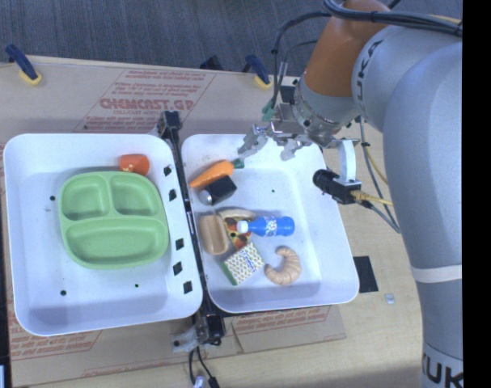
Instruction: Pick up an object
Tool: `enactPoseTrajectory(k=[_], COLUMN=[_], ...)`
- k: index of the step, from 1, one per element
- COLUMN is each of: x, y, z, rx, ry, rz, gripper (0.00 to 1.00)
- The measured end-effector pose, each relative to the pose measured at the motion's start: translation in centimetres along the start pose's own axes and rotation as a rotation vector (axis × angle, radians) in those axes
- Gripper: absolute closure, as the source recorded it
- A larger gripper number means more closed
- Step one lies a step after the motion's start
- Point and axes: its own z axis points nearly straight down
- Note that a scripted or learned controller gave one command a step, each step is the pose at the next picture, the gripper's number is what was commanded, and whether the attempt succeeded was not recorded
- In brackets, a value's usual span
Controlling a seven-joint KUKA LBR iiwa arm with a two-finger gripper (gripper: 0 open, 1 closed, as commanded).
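My gripper (269,141) hangs over the far edge of the right bin (326,217), its two fingers spread open with nothing between them. Just left and below it lies an orange carrot (212,172) beside a black cylinder (219,190). Further down the right bin hold a blue bottle (266,226), a tan bread piece (213,234), a croissant (283,266) and a green-and-white packet (243,263). In the left bin (27,241) sits a green divided plate (113,218) with a small red-orange tomato-like object (133,164) behind it.
A black divider with clips (180,208) runs between the two bins. Cardboard (132,95) lies under them, held by blue clamps (24,65) at the far edge. The arm's grey body (415,136) takes up the right side, with cables near the wrist.
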Motion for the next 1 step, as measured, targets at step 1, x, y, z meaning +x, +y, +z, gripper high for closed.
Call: enactPoseTrajectory(k=[1], x=[2.57], y=[-0.06], z=[12.27], rx=[0.002], ry=[0.0], rz=[0.063], gripper=[0.0])
